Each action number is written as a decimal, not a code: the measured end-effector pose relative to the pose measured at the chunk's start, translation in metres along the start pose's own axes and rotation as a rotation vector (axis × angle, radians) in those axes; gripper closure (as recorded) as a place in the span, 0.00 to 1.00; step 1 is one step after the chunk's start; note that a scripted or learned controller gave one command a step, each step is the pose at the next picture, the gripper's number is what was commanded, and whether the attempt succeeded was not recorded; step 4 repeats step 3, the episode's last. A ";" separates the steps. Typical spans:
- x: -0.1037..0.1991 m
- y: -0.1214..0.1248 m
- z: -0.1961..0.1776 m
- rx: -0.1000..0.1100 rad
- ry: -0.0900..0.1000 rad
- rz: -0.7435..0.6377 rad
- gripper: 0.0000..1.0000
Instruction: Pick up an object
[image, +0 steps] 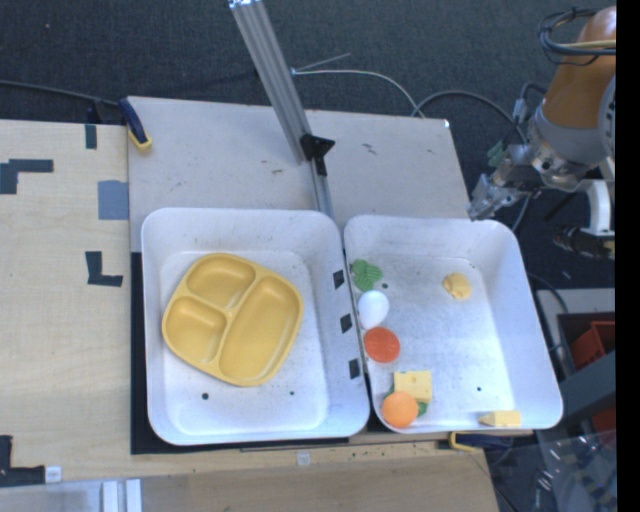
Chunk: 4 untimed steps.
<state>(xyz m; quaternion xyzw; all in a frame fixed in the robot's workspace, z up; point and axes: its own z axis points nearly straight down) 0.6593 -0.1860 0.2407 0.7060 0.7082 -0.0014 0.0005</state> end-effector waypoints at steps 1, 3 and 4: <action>0.067 -0.024 0.005 0.001 0.004 -0.003 1.00; 0.071 -0.051 0.090 0.009 0.005 0.002 1.00; 0.071 -0.051 0.090 0.009 0.005 0.002 1.00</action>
